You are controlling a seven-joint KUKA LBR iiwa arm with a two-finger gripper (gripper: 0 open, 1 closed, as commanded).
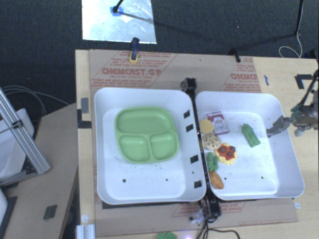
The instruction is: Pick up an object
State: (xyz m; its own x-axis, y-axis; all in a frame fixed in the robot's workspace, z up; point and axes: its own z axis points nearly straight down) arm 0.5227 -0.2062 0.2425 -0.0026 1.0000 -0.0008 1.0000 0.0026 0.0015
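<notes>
Green divided plate [147, 135] in left bin [107, 183], yellow clamp [134, 50] on bench edge, silver sheet [118, 14] on floor

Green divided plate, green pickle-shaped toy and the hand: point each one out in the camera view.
green divided plate [147, 134], camera view, the ridge where its compartments meet.
green pickle-shaped toy [250, 135], camera view, middle of its body.
hand [277, 126], camera view, the grey finger reaching over the right bin's rim.
</notes>
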